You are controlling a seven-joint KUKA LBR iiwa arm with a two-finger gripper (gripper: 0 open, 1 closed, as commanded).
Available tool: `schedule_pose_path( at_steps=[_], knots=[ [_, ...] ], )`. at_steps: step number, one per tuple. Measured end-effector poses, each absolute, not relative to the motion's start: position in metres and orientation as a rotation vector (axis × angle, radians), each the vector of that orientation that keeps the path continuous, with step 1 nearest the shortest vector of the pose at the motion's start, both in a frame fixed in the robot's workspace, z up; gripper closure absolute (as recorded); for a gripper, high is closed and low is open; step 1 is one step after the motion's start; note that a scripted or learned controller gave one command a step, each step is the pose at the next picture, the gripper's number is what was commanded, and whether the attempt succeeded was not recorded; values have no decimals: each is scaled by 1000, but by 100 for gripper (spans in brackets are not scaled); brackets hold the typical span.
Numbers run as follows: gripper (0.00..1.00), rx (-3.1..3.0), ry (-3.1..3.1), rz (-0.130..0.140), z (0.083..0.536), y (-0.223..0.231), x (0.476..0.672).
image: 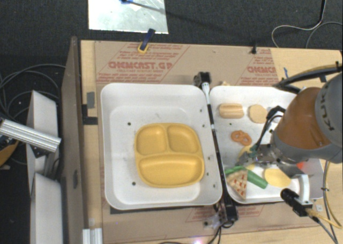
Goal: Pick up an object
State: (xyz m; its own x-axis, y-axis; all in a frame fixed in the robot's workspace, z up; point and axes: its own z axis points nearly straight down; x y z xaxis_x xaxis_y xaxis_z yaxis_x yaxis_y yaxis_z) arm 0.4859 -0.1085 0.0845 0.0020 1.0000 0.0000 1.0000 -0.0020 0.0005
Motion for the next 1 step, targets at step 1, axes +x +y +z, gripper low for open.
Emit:
schedule_pose_path(
  at_steps=[1],
  knots=[
    [0, 2204, 2220, 10, 86, -139, 612]
  ],
)
